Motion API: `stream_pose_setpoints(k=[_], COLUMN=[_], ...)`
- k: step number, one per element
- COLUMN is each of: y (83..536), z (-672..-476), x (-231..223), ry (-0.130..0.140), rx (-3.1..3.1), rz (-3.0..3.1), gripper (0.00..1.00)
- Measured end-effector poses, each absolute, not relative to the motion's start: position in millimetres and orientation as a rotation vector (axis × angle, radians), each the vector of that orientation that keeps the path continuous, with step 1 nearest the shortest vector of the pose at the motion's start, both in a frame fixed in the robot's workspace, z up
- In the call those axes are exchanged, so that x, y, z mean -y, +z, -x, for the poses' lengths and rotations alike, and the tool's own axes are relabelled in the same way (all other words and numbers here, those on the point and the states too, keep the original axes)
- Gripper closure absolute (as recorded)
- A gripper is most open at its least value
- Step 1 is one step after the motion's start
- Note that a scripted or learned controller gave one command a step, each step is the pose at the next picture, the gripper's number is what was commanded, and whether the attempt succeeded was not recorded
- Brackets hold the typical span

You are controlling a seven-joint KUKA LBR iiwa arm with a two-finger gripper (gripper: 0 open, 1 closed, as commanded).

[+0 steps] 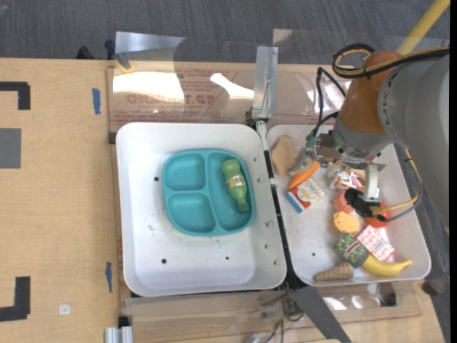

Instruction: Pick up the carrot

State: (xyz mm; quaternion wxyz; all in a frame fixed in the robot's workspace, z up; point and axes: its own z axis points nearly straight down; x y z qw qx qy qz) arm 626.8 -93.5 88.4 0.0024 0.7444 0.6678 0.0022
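The right bin is crowded along its right and lower edge by a banana, an ice-cream cone and small packets, while its lower-left floor lies bare. The carrot is hemmed between a bread piece, a small carton and the arm above. The left bin is open around its teal tray.
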Motion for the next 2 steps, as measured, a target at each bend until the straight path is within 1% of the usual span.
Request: stream_pose_setpoints(k=[1, 2], y=[100, 186], z=[-625.4, -651.9], x=[97, 82], ry=[-0.003, 0.0], rx=[-2.093, -1.64], rz=[-2.34, -2.679], gripper=[1.0, 1.0])
